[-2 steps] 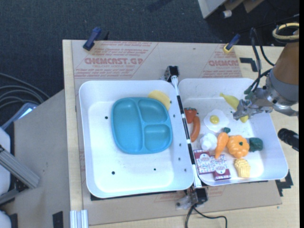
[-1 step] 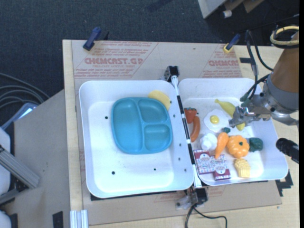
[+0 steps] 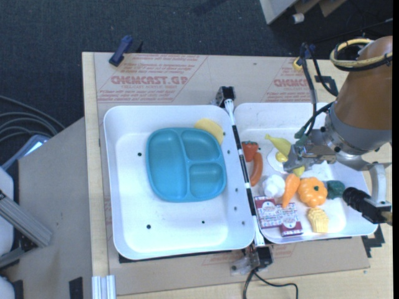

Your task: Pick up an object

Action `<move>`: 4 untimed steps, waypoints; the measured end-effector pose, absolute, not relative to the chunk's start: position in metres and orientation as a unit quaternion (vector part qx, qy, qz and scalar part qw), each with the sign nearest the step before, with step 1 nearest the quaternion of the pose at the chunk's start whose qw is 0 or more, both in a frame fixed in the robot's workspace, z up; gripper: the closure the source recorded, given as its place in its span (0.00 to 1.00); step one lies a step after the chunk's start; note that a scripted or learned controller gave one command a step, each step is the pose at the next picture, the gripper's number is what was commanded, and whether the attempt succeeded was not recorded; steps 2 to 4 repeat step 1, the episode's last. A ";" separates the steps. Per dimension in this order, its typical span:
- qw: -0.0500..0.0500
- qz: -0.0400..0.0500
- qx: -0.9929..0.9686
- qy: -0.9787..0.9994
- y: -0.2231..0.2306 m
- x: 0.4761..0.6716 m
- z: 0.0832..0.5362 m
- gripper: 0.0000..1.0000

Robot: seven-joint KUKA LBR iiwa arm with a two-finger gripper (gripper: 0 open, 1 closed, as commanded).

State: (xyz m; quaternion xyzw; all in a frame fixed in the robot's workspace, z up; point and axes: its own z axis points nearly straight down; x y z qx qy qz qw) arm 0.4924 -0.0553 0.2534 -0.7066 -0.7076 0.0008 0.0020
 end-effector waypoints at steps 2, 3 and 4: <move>0.002 0.001 -0.707 -0.707 -0.006 0.479 0.249 1.00; 0.002 0.001 -0.707 -0.707 -0.006 0.479 0.249 1.00; 0.002 0.001 -0.707 -0.707 -0.006 0.479 0.249 1.00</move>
